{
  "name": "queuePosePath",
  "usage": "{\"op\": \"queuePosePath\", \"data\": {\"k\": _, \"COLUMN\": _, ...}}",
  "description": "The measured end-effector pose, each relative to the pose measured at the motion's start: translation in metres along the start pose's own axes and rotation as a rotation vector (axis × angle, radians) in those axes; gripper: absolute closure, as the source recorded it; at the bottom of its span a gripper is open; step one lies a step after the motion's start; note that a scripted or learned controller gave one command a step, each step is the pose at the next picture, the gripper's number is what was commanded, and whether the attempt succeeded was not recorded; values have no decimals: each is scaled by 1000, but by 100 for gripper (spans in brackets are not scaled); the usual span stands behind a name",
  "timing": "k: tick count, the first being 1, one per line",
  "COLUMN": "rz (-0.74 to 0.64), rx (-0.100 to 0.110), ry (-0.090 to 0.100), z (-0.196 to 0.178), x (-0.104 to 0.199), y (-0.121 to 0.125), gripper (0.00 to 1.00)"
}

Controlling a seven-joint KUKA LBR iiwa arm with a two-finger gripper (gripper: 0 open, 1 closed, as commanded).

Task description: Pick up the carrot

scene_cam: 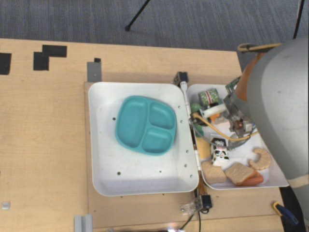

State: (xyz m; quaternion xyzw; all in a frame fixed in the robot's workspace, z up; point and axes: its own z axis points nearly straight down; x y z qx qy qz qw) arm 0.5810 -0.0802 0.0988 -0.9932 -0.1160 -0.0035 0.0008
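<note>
Claw (235, 124): hangs over the middle of the right bin (272, 176), reaching in from the right. Whether it is wide or narrow cannot be told, as the wrist hides it.

Carrot (255, 180): probably the orange-red piece at the right bin's near edge, lying flat and partly under the bread (238, 172). It is apart from the claw, with nothing gripping it.

Right bin, other contents:
- green can (209, 96) at the far end, on its side
- tan chunk (212, 171) touching the bread on its left
- curved tan pastry (262, 158) just beyond the carrot
- yellow piece (203, 149) against the left wall

Left bin (96, 129): one teal plate (145, 124) with three compartments, lying flat near the centre, with nothing on it.

Bench (43, 144): pale wood, bearing both bins side by side.
</note>
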Motion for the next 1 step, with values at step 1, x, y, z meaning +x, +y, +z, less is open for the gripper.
{"op": "queuePosePath", "data": {"k": 1, "rz": 16, "rx": 2, "ry": -8, "z": 12, "x": 13, "y": 7, "gripper": 0}}
